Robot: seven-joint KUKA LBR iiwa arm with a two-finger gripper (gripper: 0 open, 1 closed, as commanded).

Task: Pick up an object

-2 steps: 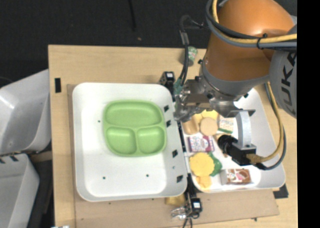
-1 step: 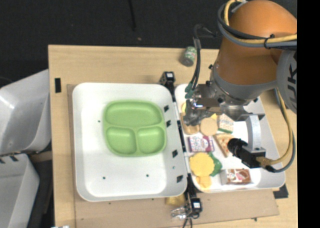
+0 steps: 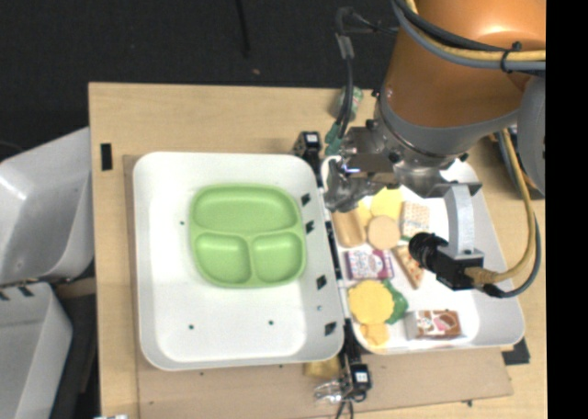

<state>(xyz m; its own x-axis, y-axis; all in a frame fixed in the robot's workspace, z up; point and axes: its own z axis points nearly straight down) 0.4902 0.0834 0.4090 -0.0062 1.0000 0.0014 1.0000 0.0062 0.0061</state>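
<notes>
The right bin point(image 3: 501, 316) holds several toy food items. Among them are a tan bread piece point(image 3: 346, 227), a round peach disc point(image 3: 381, 232), a yellow wedge point(image 3: 387, 201), a purple packet point(image 3: 367, 265), a yellow and green piece point(image 3: 372, 299) and a brown and white packet point(image 3: 436, 322). My gripper point(image 3: 343, 180) hangs low at that bin's far left corner, just above the tan bread piece. The arm's orange and grey body hides the back of the bin.
The left bin point(image 3: 165, 316) carries a green divided plate point(image 3: 246, 233). A black fitting with a cable point(image 3: 443, 261) lies over the right bin's middle. The divider between the bins runs right beside the gripper. Bare wooden bench surrounds both bins.
</notes>
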